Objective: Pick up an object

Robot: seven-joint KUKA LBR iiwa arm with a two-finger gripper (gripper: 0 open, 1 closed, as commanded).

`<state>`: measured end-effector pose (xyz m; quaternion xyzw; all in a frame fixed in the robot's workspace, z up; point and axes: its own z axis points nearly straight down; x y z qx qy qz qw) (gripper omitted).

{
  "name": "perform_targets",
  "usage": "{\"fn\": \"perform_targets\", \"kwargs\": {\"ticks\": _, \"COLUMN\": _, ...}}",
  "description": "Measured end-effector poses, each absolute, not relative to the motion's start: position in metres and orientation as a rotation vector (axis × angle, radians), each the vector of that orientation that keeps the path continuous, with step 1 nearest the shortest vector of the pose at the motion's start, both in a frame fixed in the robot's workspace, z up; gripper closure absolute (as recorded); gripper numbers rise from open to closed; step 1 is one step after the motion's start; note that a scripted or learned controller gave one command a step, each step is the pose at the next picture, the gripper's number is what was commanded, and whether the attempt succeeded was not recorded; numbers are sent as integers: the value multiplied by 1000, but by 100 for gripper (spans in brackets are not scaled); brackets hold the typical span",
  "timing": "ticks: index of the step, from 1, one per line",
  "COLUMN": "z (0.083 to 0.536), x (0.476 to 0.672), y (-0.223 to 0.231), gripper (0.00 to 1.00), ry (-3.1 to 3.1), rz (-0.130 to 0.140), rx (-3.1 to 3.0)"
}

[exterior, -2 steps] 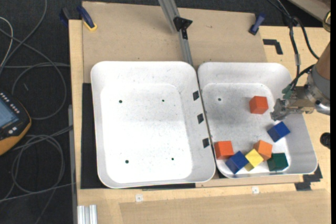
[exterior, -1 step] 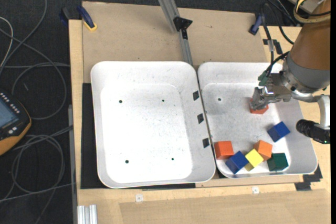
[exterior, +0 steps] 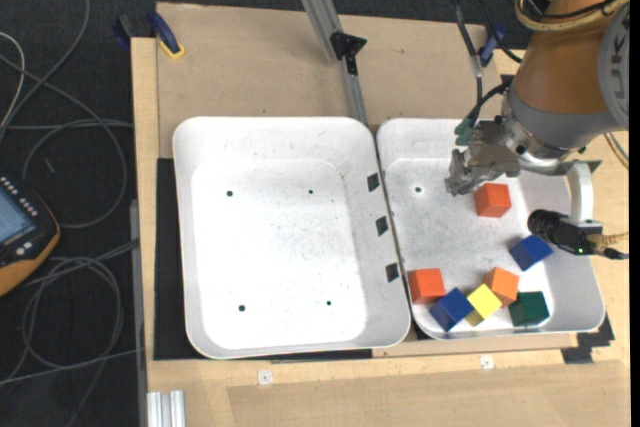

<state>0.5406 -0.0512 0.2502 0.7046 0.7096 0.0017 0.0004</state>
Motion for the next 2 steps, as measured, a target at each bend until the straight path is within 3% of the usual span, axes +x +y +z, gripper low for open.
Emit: {"fn": "perform_targets", "kwargs": {"ticks": 2, "z": 261, "x": 594, "y": 50, "gripper": 100, "ry": 2228, "rz": 6, "rx": 2214}}
